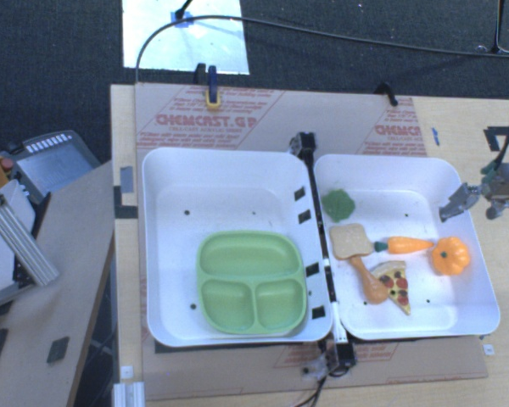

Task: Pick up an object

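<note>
Hovering at the right edge of the frame, the tool [468,200] sits over the right bin's [424,175] right rim, nothing between its fingers; whether they are apart or together, cannot tell. Right bin contents, lower right of frame: green leafy piece [338,203], toast slice [350,241], carrot [407,245], orange pumpkin [450,256], pizza slice [394,283], tan drumstick [369,281] touching the toast. Left bin [178,227] holds a green divided tray [252,282], lower center.
</note>
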Robot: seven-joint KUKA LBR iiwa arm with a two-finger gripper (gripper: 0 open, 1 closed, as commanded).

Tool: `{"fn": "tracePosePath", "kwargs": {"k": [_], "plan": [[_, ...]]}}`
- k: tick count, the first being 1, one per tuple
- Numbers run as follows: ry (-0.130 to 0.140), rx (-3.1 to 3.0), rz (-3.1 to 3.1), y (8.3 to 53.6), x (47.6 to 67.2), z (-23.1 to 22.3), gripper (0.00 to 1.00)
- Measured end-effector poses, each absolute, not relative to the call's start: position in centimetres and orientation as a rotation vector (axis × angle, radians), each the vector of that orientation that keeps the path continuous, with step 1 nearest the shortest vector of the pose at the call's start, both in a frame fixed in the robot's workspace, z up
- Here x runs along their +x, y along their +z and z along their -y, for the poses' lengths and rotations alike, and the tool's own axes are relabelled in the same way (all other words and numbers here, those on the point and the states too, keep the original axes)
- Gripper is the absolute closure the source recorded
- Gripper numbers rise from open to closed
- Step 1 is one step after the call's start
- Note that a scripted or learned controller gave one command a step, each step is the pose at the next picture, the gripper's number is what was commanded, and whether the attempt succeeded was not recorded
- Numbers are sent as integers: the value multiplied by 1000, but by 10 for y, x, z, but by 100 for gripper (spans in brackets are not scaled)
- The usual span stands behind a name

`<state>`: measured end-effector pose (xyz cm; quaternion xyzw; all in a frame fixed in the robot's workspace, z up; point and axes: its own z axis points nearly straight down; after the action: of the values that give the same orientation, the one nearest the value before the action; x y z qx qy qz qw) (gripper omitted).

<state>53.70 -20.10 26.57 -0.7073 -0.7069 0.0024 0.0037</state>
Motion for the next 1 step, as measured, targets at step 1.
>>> {"fn": "tracePosePath", "kwargs": {"k": [1], "plan": [[-1,-2219,2226,272,539,200,0]]}}
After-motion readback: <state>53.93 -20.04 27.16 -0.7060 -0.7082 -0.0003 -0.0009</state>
